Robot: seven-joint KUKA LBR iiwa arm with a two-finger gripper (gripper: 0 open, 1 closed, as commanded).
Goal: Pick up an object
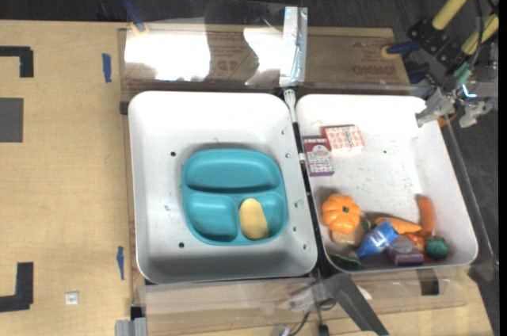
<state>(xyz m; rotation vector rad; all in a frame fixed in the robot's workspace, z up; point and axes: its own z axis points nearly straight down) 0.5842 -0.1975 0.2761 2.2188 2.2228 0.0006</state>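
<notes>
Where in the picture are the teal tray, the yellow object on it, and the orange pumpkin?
teal tray [230, 172], camera view, on its long upper compartment.
yellow object [253, 219], camera view, on its rounded middle.
orange pumpkin [343, 213], camera view, on its ribbed top.

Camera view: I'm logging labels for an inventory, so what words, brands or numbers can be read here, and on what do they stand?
None can be read with certainty.
Small red and white box in the right bin: print too small to read.
Second small box beside it: print blurred.
Brown board behind the bins: faint red lettering, too blurred to quote.
</notes>
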